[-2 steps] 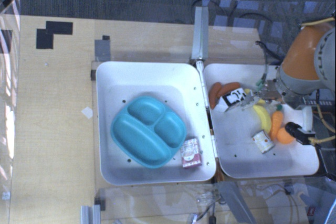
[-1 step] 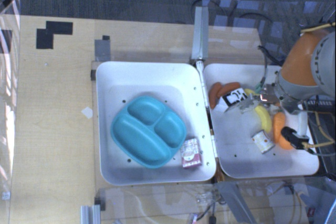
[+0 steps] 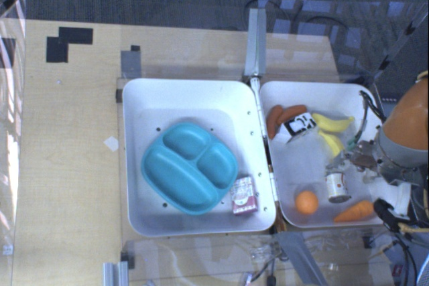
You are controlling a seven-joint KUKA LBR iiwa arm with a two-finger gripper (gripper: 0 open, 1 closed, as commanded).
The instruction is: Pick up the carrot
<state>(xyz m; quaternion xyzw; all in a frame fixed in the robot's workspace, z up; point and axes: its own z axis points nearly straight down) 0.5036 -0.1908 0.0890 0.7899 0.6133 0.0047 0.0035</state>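
Orange and tapered, the carrot (image 3: 355, 211) lies in the right bin's (image 3: 289, 171) near corner, just below the gripper (image 3: 354, 156), whose fingers' state cannot be told; no label is legible.

You see an orange carrot (image 3: 354, 211), yellow bananas (image 3: 333, 128), a turquoise plate (image 3: 190, 167), white bins (image 3: 194, 98).

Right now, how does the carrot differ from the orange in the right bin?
The carrot is long and tapered, lying on its side along the near wall; the orange is round. The carrot sits right of the small can, under the arm; the orange lies left of the can, in the open. Both are orange-coloured, in the right bin.
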